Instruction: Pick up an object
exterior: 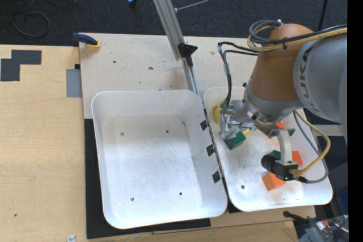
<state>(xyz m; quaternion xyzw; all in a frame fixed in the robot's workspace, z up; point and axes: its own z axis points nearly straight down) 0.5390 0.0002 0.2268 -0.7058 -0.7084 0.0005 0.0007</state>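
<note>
Green plastic is what I am going after: a small green block [236, 141] is lying in the left part of the right bin [255, 195], close to the wall this bin shares with the left bin [147, 178]. My gripper [230, 128] is hanging right over the block's far edge, so close that the two seem to be touching. From this slanted view I cannot tell whether the gripper is wide, narrow or closing on the block, so I am not counting it as held. I am judging this as the grasp step, with the lift not yet done. Several things could go wrong here. The block is sitting tilted rather than square to me, so a grip on one corner could make it twist and pop out as I am rising. The shared wall is just beside me on the left, and a small drift that way could be scraping metal against the rim or pushing the block under it. A yellow piece [217, 114] is lying just beyond the gripper on the far left, and I could be pinching it along with the block, or instead of it. An orange block [273, 182] is resting nearer and to the right, well apart, so I am not worrying about it.
</note>
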